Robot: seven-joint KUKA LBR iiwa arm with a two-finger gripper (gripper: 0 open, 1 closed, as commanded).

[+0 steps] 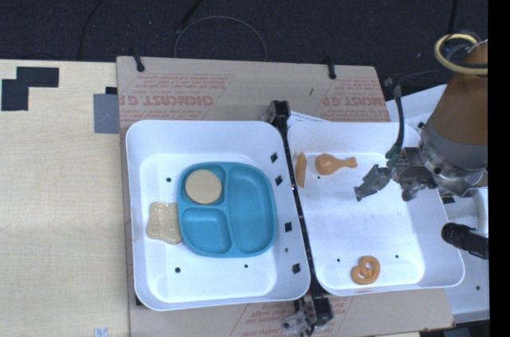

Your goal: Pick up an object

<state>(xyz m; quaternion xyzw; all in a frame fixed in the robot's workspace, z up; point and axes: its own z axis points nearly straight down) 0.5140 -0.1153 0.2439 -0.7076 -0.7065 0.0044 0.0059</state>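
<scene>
Drumstick (334,163) lay in right bin (398,264), just left of claw (374,186). Tan, bulb with thin handle. Claw hung over bin, gripping nothing; open or closed: cannot tell.

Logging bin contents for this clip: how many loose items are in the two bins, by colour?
Blue: 1, divided tray
Tan: 2, round cookie on the tray, pale slice beside it
Orange-brown: 3, drumstick, stick, pretzel
Total: 6
</scene>
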